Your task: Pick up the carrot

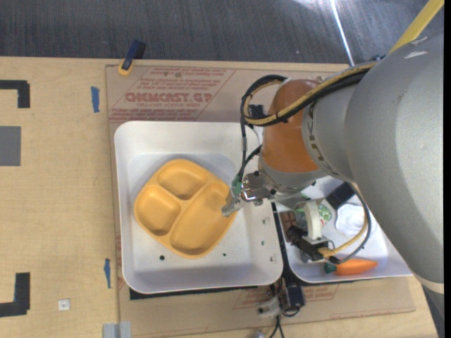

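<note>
Hovers with end effector (232, 204) over the yellow plate (183, 206), grip state impossible to tell, well apart from the carrot (356, 265) in the right bin (394, 255).

In the left white bin (134, 189) you have a yellow divided plate (182, 206) with three compartments, lying flat on the bin floor, tilted slightly in the frame toward the lower right. The right white bin (384, 255) sits just beside it, their rims touching along the middle; you can make out a small white and green item (320, 217), a dark object (340, 194) and something white and crumpled (350, 222) in it, all too small to name. Both bins rest on a cardboard sheet (176, 94) printed with red lettering, laid on the tan surface (49, 210). Toward the upper left of the frame, a blue and yellow object (131, 56) lies at the cardboard's corner, and blue tape marks (95, 98) show on the surface's left side.
</note>
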